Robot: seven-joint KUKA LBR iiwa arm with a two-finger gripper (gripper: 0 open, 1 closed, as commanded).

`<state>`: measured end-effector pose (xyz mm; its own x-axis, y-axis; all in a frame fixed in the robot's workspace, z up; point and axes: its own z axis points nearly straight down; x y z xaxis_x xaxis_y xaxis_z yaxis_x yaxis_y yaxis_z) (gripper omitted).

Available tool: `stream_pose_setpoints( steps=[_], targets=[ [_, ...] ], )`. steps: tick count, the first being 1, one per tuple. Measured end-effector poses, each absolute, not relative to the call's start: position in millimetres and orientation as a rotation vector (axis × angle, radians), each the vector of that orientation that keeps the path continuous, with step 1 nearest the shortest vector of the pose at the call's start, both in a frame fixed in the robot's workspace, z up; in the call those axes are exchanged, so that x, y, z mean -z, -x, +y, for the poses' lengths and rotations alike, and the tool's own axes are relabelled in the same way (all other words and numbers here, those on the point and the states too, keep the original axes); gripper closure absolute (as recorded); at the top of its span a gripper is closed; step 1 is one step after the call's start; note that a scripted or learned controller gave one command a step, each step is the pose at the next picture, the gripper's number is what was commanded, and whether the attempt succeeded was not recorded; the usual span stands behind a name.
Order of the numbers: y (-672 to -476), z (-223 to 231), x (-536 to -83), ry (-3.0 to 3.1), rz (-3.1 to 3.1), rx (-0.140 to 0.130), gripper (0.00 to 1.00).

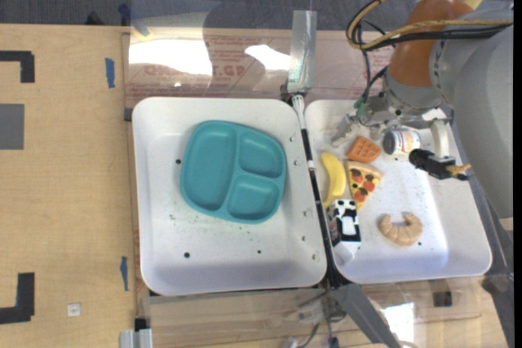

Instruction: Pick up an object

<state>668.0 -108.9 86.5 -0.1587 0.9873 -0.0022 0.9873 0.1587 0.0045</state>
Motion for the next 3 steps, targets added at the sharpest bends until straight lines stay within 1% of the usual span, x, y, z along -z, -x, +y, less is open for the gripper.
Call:
stream_pose_setpoints(
  steps=[1, 2, 3],
  targets=[
    [-628.3, -109, -87, -2.421, 1.999, -0.002, 0.00],
    [-630.0, -108, -100, -2.415, 1.998, -0.005, 1.00],
    [-668.3, -99, -87, -2.630, 1.713, -0.005, 1.00]
  ],
)
